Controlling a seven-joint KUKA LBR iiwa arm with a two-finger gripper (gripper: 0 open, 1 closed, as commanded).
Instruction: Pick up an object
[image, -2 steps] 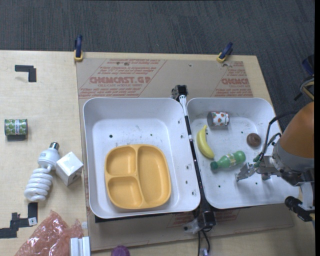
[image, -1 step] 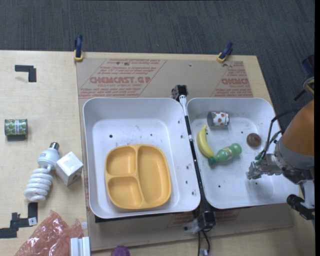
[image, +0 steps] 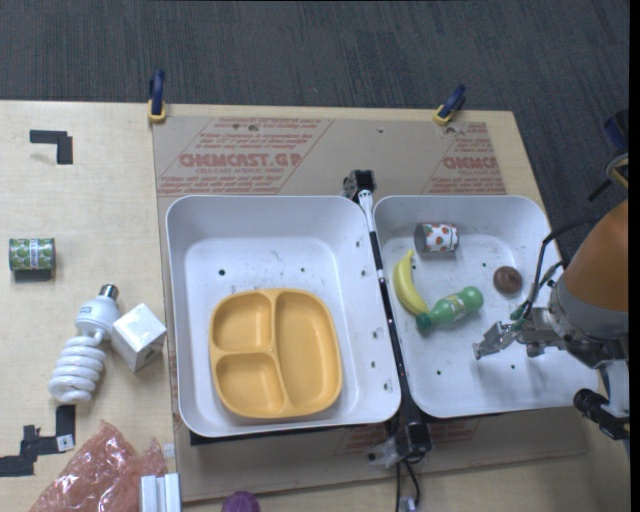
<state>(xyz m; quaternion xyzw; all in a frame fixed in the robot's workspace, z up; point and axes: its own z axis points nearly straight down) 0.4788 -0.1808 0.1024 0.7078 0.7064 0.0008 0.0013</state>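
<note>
Camera view | right bin (image: 530, 215): banana (image: 404, 284), green bottle (image: 452, 307), small can (image: 437, 237), brown disc (image: 507, 280) | gripper (image: 497, 340) low beside bottle, holds nothing, finger spread: cannot tell | step: approach | next: centre over bottle, descend, close.

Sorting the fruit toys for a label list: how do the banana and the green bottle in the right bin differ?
The banana is yellow and curved; the green bottle is green and straight. The banana runs up-down in view, the bottle slants. Both lie flat in the right bin, ends close together.
</note>
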